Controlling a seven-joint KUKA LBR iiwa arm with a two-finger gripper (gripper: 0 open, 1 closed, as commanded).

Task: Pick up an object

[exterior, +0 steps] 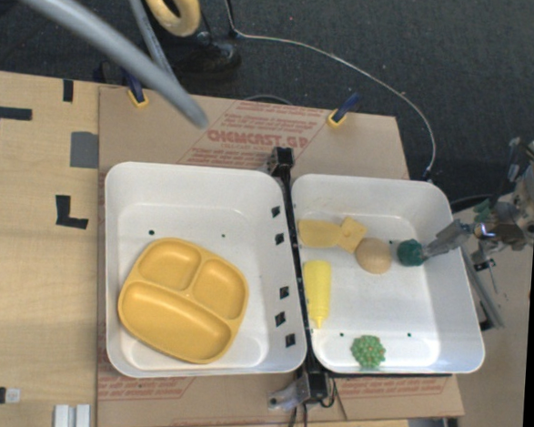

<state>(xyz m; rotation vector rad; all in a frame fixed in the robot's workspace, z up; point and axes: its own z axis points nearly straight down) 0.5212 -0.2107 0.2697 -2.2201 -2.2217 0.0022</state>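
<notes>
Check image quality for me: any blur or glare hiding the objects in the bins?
Camera view: even lighting, soft shadows, no strong glare on the white bins; yellow tray and green broccoli read sharp; the gripper is slightly soft, the grey tube at top blurred.

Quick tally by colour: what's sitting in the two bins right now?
Yellow: 3 – tray, corn, block
Green: 2 – broccoli, ball
Tan: 1 – round piece
Total: 6. The tray is in the left bin; the other five are in the right bin.
</notes>
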